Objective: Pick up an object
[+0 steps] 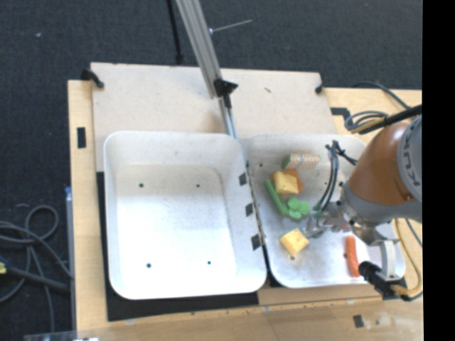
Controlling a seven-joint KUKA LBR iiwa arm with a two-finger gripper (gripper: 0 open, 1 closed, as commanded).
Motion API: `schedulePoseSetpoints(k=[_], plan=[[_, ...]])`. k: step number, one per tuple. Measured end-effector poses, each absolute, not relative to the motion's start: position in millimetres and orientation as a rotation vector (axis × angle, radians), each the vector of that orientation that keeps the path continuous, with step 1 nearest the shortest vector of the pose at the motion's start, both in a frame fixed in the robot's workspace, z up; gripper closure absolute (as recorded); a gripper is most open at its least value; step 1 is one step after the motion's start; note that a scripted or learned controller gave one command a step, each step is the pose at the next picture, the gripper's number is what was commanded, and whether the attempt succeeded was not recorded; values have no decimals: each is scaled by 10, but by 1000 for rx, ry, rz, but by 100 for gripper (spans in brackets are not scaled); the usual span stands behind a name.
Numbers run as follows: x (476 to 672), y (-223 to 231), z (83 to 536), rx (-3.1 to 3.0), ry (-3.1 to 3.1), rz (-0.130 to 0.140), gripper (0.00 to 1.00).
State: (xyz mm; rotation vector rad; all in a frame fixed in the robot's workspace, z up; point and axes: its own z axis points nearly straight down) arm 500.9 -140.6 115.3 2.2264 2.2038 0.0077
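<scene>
While your grey arm's pincer (318, 224) hangs low in the right white plastic bin (284, 279), I cannot tell its state; nothing looks lifted yet (the yellow foam cube (293, 242) lies just beside it).

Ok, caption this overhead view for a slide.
KUKA arm's gripper low in the right bin, beside a yellow block.

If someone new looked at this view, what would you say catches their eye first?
Probably the bulky grey arm with the orange band, looming over the right white bin from the right. Next, the bright pieces clustered in that bin: two yellow blocks, green pieces between them and an orange-red stick near the right wall.
</scene>
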Motion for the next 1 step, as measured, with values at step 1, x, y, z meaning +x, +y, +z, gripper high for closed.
schedulePoseSetpoints(k=[1], plan=[[5068, -1421, 1790, 2212, 2219, 7, 100]])
